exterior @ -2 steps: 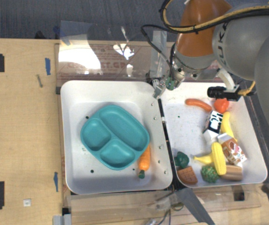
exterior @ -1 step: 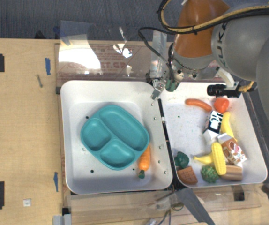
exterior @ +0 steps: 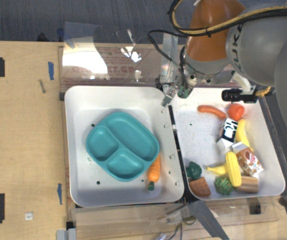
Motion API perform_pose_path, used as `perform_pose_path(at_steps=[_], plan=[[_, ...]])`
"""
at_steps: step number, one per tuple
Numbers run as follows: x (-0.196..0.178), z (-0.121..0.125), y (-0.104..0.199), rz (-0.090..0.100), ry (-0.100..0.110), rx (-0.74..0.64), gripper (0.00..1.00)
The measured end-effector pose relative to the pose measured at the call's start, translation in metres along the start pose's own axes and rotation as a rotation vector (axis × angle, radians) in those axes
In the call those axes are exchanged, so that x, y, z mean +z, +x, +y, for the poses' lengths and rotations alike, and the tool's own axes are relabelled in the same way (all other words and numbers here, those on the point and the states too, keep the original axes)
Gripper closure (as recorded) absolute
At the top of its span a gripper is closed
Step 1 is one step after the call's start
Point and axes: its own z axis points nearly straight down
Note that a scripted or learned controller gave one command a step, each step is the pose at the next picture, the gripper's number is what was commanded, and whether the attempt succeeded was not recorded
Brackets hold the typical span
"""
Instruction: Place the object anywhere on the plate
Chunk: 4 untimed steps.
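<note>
Carrot (exterior: 154,171) sat just off the plate (exterior: 122,144), not on it; couldn't tell my end effector's (exterior: 175,90) state.

Bright, even overhead light; sharp at the centre, softer at the edges.

Strong glare breaks over the clear sheet (exterior: 108,59) behind the bins, with white hot spots there. The left bin (exterior: 78,134) and right bin (exterior: 198,139) read bright, nearly washed out, with only thin, soft shadows under the teal plate (exterior: 121,144) and the carrot (exterior: 154,171). The arm (exterior: 253,44) near the lens is slightly soft and carries a sheen on its orange band. The wooden bench (exterior: 18,149) is evenly lit and mildly grainy.
</note>
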Motion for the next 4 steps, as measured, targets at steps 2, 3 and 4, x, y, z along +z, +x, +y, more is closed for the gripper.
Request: perform_pose_path(at_steps=[2, 3, 4], plan=[[-0.001, -0.001, 0.003, -0.001, -0.002, -0.572, 1.0], [-0.001, 0.0, -0.005, -0.007, -0.005, -0.693, 1.0], [-0.001, -0.005, -0.016, -0.009, -0.005, -0.894, 1.0]])
